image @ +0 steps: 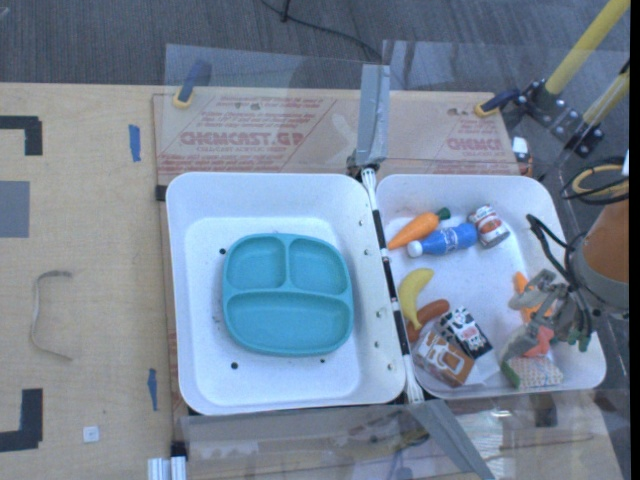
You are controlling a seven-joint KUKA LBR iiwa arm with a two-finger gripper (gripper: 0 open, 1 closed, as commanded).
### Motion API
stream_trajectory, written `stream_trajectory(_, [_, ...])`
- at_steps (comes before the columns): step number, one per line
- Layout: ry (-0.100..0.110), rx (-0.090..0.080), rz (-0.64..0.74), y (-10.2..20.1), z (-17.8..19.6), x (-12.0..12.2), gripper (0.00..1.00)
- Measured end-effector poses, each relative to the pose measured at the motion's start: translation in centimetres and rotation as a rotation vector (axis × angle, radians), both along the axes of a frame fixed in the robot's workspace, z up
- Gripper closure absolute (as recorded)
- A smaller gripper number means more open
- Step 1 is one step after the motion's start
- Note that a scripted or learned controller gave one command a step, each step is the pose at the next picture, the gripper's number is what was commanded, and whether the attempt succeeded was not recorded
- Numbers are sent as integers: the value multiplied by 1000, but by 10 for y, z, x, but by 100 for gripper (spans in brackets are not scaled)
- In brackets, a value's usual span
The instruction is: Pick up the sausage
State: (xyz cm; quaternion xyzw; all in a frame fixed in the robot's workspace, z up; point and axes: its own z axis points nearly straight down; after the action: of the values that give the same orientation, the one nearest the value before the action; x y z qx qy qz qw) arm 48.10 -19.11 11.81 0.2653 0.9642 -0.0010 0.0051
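The sausage [431, 314] is a short reddish-brown piece in the right bin [500, 190]. It lies between the yellow banana [414, 293] and a small cow-patterned carton [466, 332], which covers its right end. My gripper [528, 320] hangs low over the right bin's lower right part, well to the right of the sausage. Its fingers [521, 347] stand apart, open, with small orange and red toys under them and nothing gripped.
A carrot [413, 230], blue bottle [447, 240] and small can [489, 226] lie at the right bin's far side. A brown packet [443, 357] sits near its front edge. The left bin [190, 268] bears a teal divided plate [288, 294].
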Motion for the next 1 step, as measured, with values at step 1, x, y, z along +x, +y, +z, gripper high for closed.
stream_trajectory(1, [0,0,-80,59,-27,37,0])
